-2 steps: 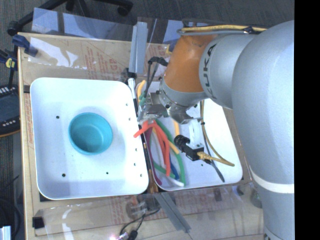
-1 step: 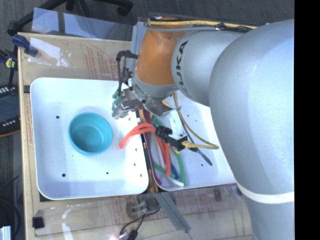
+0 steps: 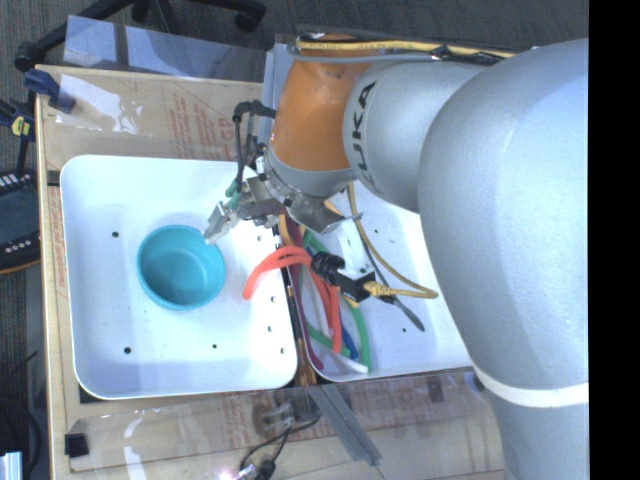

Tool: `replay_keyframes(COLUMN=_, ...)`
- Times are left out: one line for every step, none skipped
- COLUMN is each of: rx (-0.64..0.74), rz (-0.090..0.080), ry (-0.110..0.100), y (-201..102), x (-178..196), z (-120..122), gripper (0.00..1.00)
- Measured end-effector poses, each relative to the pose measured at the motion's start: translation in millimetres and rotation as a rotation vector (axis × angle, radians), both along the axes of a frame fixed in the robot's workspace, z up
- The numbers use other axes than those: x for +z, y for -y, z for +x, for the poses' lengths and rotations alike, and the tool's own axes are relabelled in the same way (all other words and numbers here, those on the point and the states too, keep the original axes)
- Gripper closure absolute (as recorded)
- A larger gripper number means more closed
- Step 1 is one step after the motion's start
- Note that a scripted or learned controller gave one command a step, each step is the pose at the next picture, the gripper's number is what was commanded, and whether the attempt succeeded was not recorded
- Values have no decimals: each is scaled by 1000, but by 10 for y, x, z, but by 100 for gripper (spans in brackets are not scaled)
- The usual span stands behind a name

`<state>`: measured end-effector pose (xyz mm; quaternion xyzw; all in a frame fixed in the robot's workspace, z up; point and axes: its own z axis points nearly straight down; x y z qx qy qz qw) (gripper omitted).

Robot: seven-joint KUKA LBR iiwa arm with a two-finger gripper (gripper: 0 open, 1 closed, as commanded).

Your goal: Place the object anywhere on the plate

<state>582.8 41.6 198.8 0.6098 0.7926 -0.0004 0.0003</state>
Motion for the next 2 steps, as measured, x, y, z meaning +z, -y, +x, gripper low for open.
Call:
replay_keyframes(rx=-152, rz=9, ry=20, y=-1179, x=-876, z=127, gripper=0)
replay_keyframes(rx=-118, rz=1, ry=-2, y=-1286, x=77, z=-451, gripper=0)
